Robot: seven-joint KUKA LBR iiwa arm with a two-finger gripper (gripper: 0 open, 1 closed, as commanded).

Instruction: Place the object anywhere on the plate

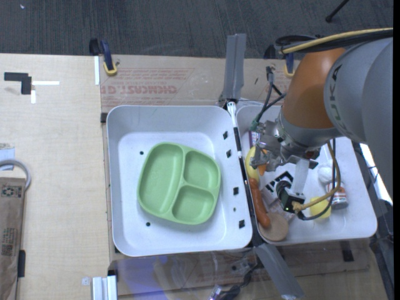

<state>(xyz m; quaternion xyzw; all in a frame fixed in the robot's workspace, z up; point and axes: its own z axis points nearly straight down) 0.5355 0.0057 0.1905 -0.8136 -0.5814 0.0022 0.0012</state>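
Tool (269, 160) parked low in the right bin (356, 230), roughly 9 o'clock of it, tight against the wall shared with the left bin (125, 230). Honestly can't tell whether apart or together, too much wrist in the way from up top, so no calling anything clamped either. Grey arm (369, 74) with the orange band (312, 89) reaching in from 2 o'clock of the frame, covering most of that bin's upper half. Yellow thing (251, 161) just beside the tool at its 9 o'clock, pressed up on the bin wall, too hidden to name. Orange carrot-looking piece (260, 208) below that, lying along the same wall toward 6 o'clock, lower end touching a brown round piece (276, 230) down in the bin's 7 o'clock corner. White rounded lump (325, 174) off at 3 o'clock of the tool, plus a small reddish-and-silver item (339, 199) near it at 4 o'clock, too small to make out. No way to pick the object out of those; all of them in the right bin anyway. Green plate (178, 183), three compartments, flat in the middle of the left bin, well apart from the tool at about its 8 o'clock, across the dividing walls. Both bins side by side on the pale wooden surface (56, 142), with a brown paper bag (9, 224) poking in at 8 o'clock of the frame and a black L-shaped marker (19, 80) up at 10 o'clock.
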